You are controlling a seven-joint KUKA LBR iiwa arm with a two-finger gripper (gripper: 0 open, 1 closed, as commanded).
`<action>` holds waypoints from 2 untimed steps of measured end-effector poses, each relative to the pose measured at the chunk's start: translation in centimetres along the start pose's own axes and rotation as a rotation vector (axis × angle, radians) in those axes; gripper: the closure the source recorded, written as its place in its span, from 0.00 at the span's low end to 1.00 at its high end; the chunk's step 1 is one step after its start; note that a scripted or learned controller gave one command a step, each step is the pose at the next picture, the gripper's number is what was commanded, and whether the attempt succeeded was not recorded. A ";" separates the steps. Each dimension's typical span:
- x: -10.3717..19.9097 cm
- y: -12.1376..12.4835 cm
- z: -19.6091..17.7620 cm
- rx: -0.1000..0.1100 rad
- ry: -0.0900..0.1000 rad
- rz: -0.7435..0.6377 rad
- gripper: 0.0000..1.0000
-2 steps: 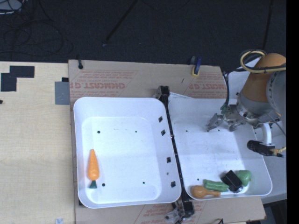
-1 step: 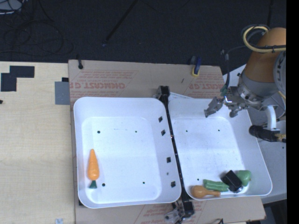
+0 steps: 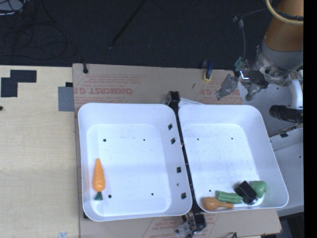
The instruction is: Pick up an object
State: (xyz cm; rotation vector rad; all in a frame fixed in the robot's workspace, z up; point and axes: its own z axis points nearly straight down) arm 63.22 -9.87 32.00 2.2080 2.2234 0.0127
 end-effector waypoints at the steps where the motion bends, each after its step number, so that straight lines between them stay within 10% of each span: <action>1: -0.3 -0.2 -0.1 0.015 -0.001 0.002 1.00; 2: 3.6 -2.8 -7.6 0.008 0.001 0.003 1.00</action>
